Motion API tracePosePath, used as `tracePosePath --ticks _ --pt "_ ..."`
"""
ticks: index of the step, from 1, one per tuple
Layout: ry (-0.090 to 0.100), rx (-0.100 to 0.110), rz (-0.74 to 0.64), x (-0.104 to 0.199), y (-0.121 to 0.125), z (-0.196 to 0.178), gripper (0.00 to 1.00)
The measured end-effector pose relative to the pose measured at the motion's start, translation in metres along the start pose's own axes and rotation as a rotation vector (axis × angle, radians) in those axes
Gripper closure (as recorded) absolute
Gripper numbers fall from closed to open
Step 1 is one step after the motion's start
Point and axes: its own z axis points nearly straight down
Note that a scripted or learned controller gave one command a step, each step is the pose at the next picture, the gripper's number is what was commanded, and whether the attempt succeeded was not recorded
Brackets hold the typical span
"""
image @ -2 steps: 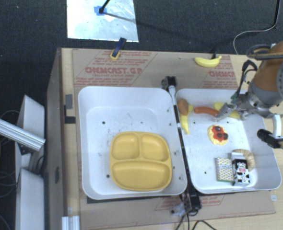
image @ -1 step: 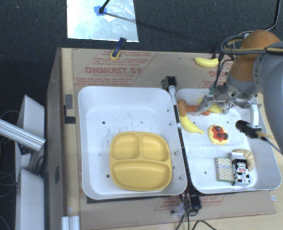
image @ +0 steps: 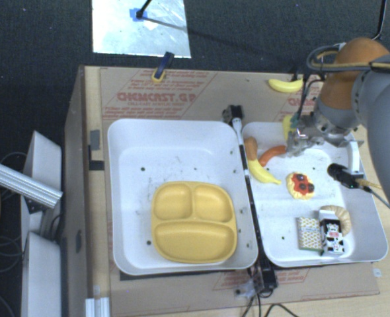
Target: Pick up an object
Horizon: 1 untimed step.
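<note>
My gripper hangs low over the far part of the right bin. Its tip is at the right end of a small orange-red carrot; I cannot tell whether it touches it. Just left of the carrot lies an orange sausage-like piece, and below it a yellow banana. A yellow pizza slice with red topping lies in the bin's middle. At the near end are a croissant, a tan cracker box and a cow-patterned carton.
The left bin holds a yellow divided plate. A second banana lies on the bench beyond the right bin. A yellow-green thing is partly hidden behind the gripper. The arm covers the bin's right far corner.
</note>
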Motion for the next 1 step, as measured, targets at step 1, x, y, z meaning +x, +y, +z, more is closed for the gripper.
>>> tracePosePath --ticks 1 --pt "-0.006 -0.028 0.007 -0.0503 -0.0722 0.0128 1.0"
